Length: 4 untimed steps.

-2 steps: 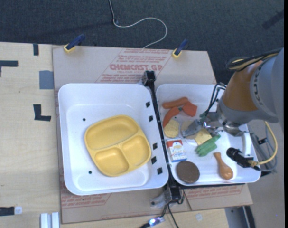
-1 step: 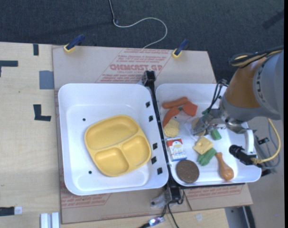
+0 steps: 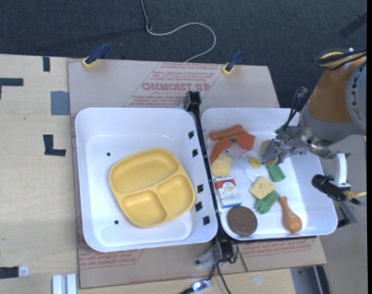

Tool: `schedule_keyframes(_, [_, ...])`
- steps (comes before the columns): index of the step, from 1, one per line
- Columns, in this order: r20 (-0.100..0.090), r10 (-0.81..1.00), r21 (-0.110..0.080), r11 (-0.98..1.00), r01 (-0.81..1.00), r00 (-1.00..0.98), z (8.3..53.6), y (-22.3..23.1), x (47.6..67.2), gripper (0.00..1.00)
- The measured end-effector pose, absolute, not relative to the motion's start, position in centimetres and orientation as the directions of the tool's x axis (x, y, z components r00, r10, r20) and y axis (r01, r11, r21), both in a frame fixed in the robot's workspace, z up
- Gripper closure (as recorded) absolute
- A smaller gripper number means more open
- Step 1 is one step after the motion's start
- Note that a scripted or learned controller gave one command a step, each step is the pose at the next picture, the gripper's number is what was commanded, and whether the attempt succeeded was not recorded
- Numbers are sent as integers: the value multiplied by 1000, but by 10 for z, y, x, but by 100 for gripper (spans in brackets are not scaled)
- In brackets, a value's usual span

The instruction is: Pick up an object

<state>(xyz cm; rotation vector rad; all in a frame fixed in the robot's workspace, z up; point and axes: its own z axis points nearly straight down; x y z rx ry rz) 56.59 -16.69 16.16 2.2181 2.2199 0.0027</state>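
Toy food pieces scattered in the right bin.

An orange hot dog [image 3: 225, 132] is laid at the back, with an orange-red piece [image 3: 224, 144] touching it and a round cracker [image 3: 221, 166] just in front. A small yellow piece [image 3: 254, 162] is set near the middle, a green piece [image 3: 276, 173] to its right. A yellow cheese wedge [image 3: 261, 188] is laid partly on a green vegetable [image 3: 266, 203]. A red-and-white packet [image 3: 228, 192], a brown cookie [image 3: 242, 220] and an orange drumstick [image 3: 289, 215] are placed along the front.

gripper [image 3: 270, 154] low in right bin [image 3: 308, 118], over toy food.
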Motion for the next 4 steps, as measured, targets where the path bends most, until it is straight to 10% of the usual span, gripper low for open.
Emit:
schedule_keyframes(2, [0,1000,0,1,1000,-1,224,-168,557,100])
schedule_keyframes(4, [2,1000,-2,6,1000,-6,233,-65,542,100])
